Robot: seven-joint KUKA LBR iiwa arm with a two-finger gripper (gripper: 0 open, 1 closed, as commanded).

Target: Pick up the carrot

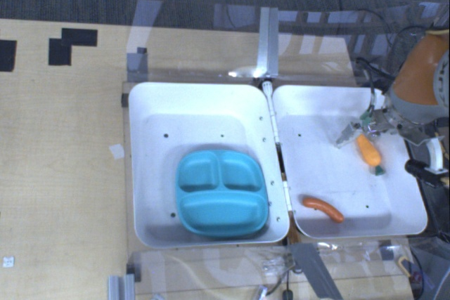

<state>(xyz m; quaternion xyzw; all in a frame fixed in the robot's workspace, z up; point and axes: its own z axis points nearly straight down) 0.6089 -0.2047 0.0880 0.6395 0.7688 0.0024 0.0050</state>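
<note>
The carrot lies in the right bin, toward its far right side, slanted with a small green tip at its lower right end and the broader orange end up-left. It looks like a small toy piece, so probably light, stiff and rather smooth; a squeeze across the thick middle of the orange body, square to its long line, seems the safest hold, since the tapered ends could slip out. The gripper is right at the carrot's upper end, its pale metal fingers splayed out to the left and down, touching or just above that end; whether the jaws are apart or closed on anything I cannot tell, and the carrot appears to rest on the bin floor. The arm comes in from the right, its orange band above the wrist. Nearer the front of the same bin lies an orange-red sausage, well apart, and the left bin holds a blue divided plate
</note>
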